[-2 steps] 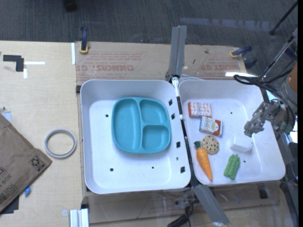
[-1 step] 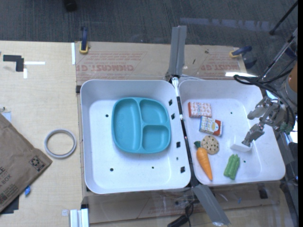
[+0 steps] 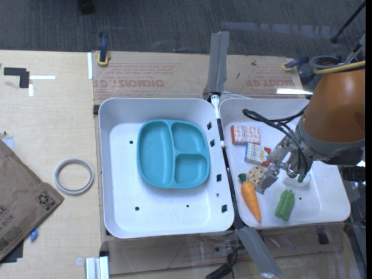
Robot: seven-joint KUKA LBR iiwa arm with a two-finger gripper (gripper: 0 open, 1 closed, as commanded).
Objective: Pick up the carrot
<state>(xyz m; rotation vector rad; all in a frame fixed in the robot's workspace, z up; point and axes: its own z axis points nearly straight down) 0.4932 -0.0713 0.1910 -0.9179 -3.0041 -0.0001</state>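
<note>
In right bin (image 3: 343, 211): carrot (image 3: 250, 200) lying, tip toward near edge, seemingly.

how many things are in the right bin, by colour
orange: 1, the carrot
green: 1, a green vegetable
red and white: 1, a box
blue and white: 1, a small box
tan: 1, a spotted cookie
total: 5

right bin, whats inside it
The right bin holds a carrot, a green vegetable, a round cracker and two small printed boxes. The pincer and arm cover part of the bin's floor, so anything beneath them is hidden.
</note>
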